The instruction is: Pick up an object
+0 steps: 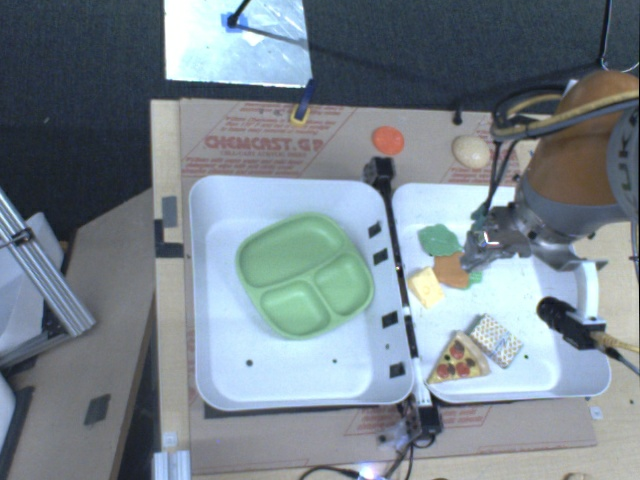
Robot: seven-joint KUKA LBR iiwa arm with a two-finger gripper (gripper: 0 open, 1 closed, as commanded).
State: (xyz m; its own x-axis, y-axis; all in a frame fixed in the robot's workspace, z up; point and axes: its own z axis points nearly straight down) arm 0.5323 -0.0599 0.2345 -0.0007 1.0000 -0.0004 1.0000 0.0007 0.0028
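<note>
End effector [473, 258] low in the right bin [570, 368], directly over the orange piece [452, 273] beside the green piece [438, 238]; finger state cannot be told; yellow wedge [426, 288] just left; pizza slice [459, 360] and patterned block [496, 338] nearer the bin's front.

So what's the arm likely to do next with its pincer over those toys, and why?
Probably a short drop straight down, then closing. The pincer hangs over the orange piece in the right bin, with the green piece and yellow cheese wedge crowding it. I see nothing clearly gripped, so it likely needs to settle lower onto that orange piece first.
</note>
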